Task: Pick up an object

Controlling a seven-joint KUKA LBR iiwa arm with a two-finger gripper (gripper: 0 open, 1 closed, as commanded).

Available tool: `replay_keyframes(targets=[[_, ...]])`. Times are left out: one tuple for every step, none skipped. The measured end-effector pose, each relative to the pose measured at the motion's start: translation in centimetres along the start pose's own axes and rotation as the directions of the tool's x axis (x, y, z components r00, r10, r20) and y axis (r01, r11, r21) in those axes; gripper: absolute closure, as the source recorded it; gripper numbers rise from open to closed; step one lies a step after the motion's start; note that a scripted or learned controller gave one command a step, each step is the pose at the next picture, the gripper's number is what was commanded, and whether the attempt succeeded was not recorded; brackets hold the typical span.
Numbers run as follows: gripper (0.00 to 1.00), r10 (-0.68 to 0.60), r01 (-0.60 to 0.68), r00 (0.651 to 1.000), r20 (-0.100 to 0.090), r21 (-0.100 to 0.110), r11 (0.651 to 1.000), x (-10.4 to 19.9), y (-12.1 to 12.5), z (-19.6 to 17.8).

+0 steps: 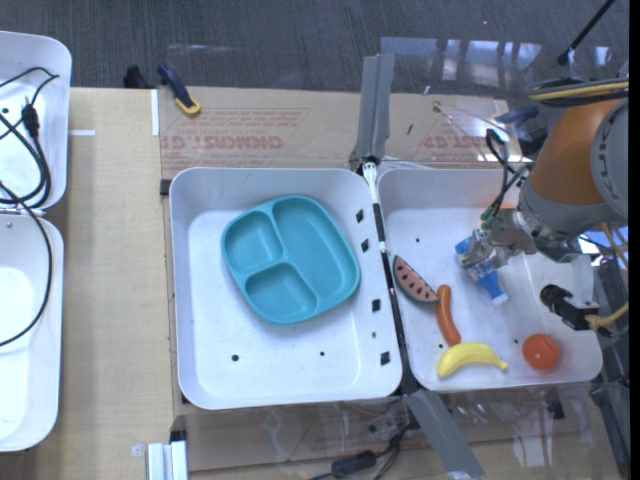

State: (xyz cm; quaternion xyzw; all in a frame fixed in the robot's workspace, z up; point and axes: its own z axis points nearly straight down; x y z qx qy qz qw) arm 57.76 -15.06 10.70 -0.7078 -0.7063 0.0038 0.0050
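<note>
We see the surface (110,268) carrying two white bins: the left bin (200,358) holds one teal divided plate (290,258), and the right bin (400,208) holds the small food toys. The grey arm (585,163) reaches in from the right, and its pincer (480,256) hangs low over the right bin's middle, right at a blue object (490,286) lying below it. We cannot tell whether the pincer is released or clenched, and we see nothing clearly between its tips.

We judge the step in hand to be closing on that blue object. To do it well, we would centre the pincer over the object's short axis, go down until the tips straddle it just above the bin floor, then close and lift straight up, so it does not get nudged aside.

Counting the rest, largest to smallest: one yellow banana (470,359) near the front edge, one watermelon slice (413,281) by the left wall, one orange carrot-like piece (446,316) between them, one small orange fruit (541,352) at the front right.
</note>
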Motion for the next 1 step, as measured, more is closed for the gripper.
replay_keyframes(targets=[[1.0, -0.004, 0.004, 1.0, 0.003, -0.005, 1.0, 10.98, -0.48, -11.62]])
